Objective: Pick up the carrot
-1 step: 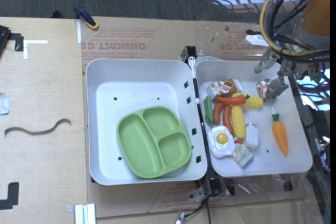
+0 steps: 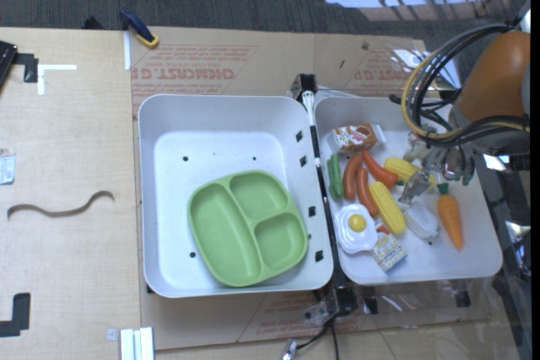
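The carrot, orange with a small green top, lies near the right wall of the right bin, its tip pointing toward the front. My gripper hangs low over the same bin, just left of the carrot's green end and apart from it. It sits above a yellow corn cob and a pale round piece. Nothing shows as held in it.
The right bin also holds red sausages, a second corn cob, a fried egg, a green pod, a wrapped snack and a small block. A green divided plate lies in the left bin.
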You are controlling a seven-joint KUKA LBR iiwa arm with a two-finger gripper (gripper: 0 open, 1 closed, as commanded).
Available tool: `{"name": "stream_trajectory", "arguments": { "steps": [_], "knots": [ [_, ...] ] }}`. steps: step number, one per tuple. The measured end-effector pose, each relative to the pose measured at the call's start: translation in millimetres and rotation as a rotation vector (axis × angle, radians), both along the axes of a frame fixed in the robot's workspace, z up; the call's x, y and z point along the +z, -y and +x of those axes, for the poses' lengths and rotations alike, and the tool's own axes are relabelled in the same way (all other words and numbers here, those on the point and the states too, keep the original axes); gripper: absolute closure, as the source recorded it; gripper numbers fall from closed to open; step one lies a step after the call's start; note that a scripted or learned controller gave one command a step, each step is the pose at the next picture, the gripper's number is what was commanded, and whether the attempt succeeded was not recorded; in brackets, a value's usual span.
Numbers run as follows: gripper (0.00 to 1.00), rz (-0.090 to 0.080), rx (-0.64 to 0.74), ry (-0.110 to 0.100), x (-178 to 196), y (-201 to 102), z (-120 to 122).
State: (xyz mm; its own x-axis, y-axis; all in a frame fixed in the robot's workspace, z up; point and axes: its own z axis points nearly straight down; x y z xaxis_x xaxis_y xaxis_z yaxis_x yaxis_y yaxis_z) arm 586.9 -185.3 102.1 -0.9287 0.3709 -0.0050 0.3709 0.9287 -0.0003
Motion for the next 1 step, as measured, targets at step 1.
{"name": "stream_trajectory", "arguments": {
  "steps": [1],
  "knots": [
    [0.0, 0.001, -0.022, -0.003, -10.5, 37.3, -48.4]
  ]
}}
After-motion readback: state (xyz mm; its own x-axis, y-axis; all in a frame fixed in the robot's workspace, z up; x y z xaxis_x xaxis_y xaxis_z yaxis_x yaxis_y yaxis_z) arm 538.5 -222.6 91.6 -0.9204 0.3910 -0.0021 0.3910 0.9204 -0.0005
